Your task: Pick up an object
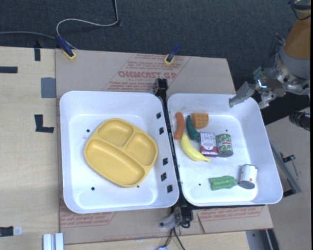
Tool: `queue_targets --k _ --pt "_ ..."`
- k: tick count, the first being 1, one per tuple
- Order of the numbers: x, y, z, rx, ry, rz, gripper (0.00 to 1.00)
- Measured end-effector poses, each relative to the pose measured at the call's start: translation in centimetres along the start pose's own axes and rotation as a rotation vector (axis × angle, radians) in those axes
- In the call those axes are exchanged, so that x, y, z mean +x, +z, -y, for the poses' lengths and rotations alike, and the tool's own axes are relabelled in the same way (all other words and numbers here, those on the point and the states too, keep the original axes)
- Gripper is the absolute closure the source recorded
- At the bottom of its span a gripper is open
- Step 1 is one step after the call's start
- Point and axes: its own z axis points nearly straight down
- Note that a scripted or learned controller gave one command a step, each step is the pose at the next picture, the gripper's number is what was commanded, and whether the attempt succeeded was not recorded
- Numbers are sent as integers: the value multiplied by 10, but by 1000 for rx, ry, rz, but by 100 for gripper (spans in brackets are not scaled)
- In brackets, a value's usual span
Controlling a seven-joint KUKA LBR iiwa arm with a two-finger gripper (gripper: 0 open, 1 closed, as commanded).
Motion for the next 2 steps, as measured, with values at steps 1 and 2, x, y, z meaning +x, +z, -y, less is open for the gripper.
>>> queue_targets --k 1,2 --pt "20 91 1 3 0 -2 0" --pt "41 188 19 -1 0 0 0"
